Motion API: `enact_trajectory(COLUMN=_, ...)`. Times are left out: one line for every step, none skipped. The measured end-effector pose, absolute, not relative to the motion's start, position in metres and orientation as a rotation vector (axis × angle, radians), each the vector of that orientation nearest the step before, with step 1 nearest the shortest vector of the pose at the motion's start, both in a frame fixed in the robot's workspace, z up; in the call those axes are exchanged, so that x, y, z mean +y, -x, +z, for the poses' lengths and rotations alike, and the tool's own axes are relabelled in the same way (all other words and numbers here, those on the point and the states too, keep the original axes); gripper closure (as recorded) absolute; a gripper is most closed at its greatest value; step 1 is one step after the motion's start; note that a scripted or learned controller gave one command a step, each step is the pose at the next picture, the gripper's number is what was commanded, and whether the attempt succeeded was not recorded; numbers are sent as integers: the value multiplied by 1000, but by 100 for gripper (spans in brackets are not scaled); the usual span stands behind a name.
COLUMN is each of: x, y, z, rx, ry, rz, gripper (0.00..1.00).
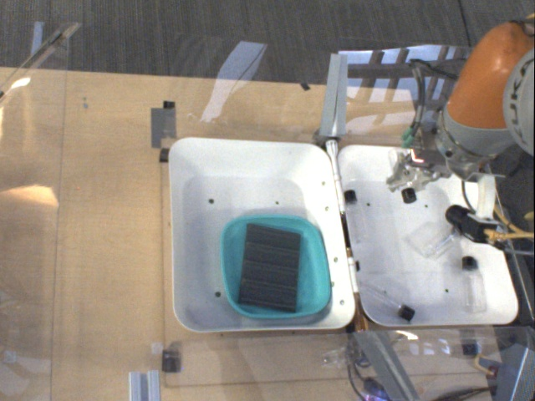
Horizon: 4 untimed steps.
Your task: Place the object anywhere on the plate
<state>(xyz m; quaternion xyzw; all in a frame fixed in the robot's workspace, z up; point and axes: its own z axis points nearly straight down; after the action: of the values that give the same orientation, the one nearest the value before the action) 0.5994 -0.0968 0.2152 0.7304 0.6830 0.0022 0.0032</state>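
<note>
Position of the dark grey ribbed block (270,266): flat on the teal plate (315,266), roughly centred, with teal showing on all four sides. Its long axis runs from the near side of the bench to the far side, with the far end leaning slightly to the right. The ribs cross the short width.

The plate is a rounded square dish. It sits on the floor of the left bin (192,224), toward the bin's near right corner.

The right bin (376,266) stands just beside the left one, rim against rim. A few small black pieces (406,312) lie well apart on its floor. A see-through shape (430,242) lies near the middle, too faint to identify.

The arm (493,82) reaches in from the right. Its orange band is over the far right corner of the right bin. The gripper (407,174) hangs over the far part of that bin, well apart from the block and plate. Whether the gripper is open or closed cannot be told.
</note>
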Motion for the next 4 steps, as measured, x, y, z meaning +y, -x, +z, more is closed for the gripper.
enact_trajectory(x=-12, y=-567, z=185, rx=2226, ry=-2214, rz=5, gripper=100)
enact_trajectory(x=62, y=-511, z=201, rx=2375, ry=-2054, rz=5, gripper=100)
enact_trajectory(x=62, y=-511, z=201, rx=2374, ry=-2055, rz=6, gripper=0)
enact_trajectory(x=24, y=-489, z=290, rx=2278, ry=-2154, rz=10, gripper=0)
